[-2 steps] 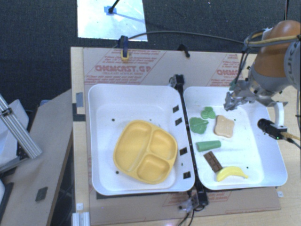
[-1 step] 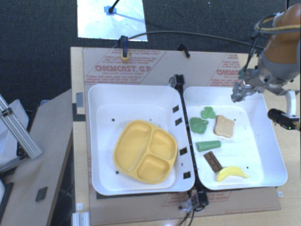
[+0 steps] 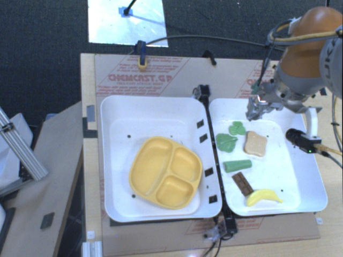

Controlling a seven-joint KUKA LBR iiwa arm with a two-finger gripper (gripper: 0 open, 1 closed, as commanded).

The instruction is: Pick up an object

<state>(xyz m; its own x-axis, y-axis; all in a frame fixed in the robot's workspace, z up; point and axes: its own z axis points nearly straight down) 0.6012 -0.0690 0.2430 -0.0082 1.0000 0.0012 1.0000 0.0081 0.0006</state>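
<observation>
Red print reading "CHEMCAST GP" stands on the brown protective sheet that covers the counter, near its far edge behind the left bin. The same red lettering repeats elsewhere on the sheet, too small or cut off to read. Smaller lines beneath are illegible.

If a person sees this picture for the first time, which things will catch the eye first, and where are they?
The yellow divided tray lies in the left bin. In the right bin lie small toy foods: a banana, a chocolate bar, a slice of bread and green pieces. The gripper hangs over that bin's far edge.
</observation>
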